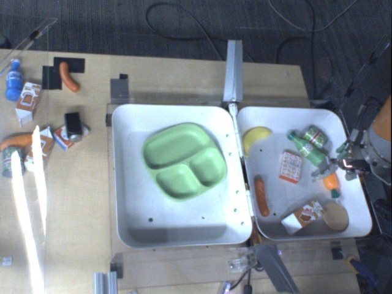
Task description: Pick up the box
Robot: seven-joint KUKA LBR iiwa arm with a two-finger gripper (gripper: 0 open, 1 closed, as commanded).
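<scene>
While your arm reaches in from the right, its gripper (340,164) sits low over the right bin (358,226), near that bin's right wall; whether the jaws are spread or pressed together cannot be told from this blur. You can see the box (291,166), red and white, lying flat near the bin's middle, apart from the gripper, nothing gripping it. Between them lies a green bottle (305,148), and an orange piece (331,182) sits just below the gripper. Your left bin (122,182) holds a green divided tray (184,160).
</scene>
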